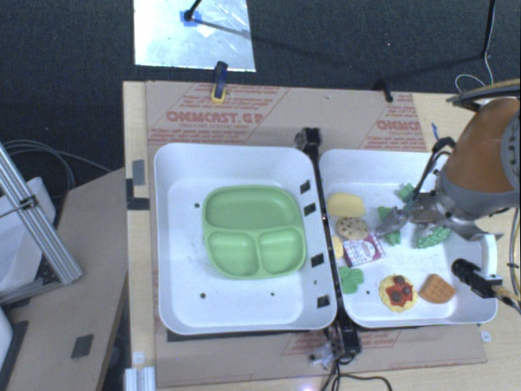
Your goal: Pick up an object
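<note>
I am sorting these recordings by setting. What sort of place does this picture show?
Probably a robot lab bench: two shallow white bins on a paper-covered board, a grey arm with an orange band, and small plastic toy foods for grasping tests.

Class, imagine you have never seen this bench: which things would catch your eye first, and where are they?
The green tray stands out, lying alone in the left bin. Next comes the clutter of toy food in the right bin: a yellow piece, a cookie, a small pizza. The arm's end effector reaches among them from the right.
</note>
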Tool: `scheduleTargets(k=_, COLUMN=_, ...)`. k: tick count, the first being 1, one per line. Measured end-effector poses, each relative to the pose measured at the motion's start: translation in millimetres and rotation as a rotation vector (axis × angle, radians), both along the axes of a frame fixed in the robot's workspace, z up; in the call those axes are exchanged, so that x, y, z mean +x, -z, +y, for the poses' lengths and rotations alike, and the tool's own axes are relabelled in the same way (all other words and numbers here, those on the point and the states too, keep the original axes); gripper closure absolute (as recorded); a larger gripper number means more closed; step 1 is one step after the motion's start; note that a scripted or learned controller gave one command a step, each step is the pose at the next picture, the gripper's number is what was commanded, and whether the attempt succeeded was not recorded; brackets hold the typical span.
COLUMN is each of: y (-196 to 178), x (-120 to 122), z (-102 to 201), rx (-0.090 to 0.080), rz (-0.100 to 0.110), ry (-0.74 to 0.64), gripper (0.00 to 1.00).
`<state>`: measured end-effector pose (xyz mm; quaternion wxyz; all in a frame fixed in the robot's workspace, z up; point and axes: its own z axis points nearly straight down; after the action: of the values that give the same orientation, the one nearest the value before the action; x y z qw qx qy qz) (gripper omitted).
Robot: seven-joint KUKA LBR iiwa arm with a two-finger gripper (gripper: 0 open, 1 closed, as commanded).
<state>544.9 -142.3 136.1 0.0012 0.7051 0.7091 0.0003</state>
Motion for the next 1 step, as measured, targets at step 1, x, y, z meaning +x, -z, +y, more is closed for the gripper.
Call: scheduleTargets(k=1, y=54.0, x=52.2, z=-30.4, rx=0.0, rz=-0.001, ry=0.001, gripper=0.0)
